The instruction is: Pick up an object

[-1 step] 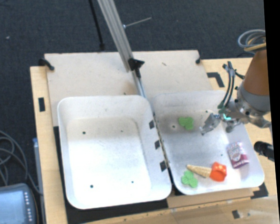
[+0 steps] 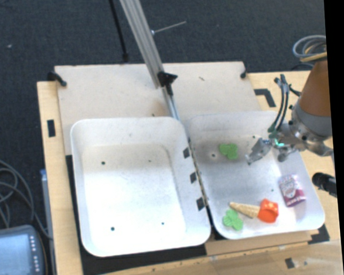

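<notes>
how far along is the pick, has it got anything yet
Done: the arm has reached over the right bin. In hand: nothing visibly; the end effector hovers right of the green piece. Whether it is open or shut cannot be made out. Left: the whole pick; the orange block, tan cone, second green piece and pink packet all lie in the bin.

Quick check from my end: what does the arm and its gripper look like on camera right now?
The arm shows an orange band above a grey wrist section. Green and dark cables loop along its left side, with a coil of pale cable behind it. The gripper is grey metal, small and angular, with a spot of teal light near its base.
</notes>
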Available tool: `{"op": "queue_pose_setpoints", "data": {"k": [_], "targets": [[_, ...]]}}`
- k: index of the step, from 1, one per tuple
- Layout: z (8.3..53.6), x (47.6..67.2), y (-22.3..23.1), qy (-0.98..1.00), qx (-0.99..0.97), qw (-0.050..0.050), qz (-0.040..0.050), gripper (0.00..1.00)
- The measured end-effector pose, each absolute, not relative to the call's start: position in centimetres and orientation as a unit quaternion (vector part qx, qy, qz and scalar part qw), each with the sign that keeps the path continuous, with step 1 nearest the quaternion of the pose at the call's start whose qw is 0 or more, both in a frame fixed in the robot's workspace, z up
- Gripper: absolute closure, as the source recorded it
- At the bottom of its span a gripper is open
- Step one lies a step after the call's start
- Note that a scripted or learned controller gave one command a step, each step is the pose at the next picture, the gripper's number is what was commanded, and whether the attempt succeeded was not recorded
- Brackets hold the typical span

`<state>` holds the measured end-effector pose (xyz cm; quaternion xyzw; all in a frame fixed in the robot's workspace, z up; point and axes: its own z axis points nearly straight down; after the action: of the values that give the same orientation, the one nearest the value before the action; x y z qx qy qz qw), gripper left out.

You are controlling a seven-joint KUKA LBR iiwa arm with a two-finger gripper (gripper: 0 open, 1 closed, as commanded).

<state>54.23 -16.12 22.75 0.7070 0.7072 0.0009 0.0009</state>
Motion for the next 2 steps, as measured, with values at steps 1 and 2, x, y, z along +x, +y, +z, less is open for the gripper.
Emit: {"op": "queue_pose_setpoints", "data": {"k": [1,2], "targets": [[16.6,53.9,-15.8,0.706,0.708,-0.002,-0.0021,0.0],[12.2,54.1,-16.4,0.706,0.708,0.0,-0.0018,0.0]]}}
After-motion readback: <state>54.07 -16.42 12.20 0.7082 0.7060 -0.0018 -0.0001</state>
